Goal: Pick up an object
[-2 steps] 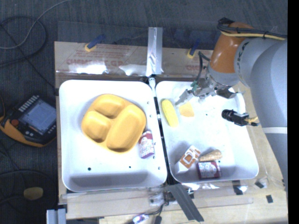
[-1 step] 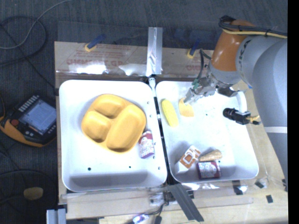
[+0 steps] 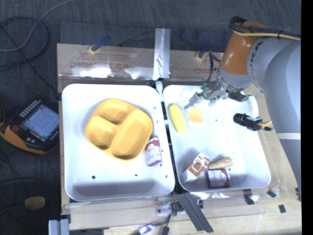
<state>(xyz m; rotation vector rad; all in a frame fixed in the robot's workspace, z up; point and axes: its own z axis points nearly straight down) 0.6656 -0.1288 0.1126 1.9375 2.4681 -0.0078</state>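
Camera view: gripper [image 3: 203, 96] low in right bin [image 3: 254, 146], back corner, finger state can't tell. Nearest candidates: yellow corn-like piece [image 3: 177, 117] by the divider and pale wedge [image 3: 195, 115] just beside it, probably the target since both lie isolated

Open floor runs through the middle of the right bin [image 3: 254, 146]. A banana [image 3: 177, 117] guards its left wall, while a carton [image 3: 198, 164] and can [image 3: 218, 178] crowd its near edge.

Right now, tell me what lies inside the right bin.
The right bin holds a yellow corn-like piece, a pale orange wedge, a small carton, a bread stick and a dark red can. The arm covers its far corner.
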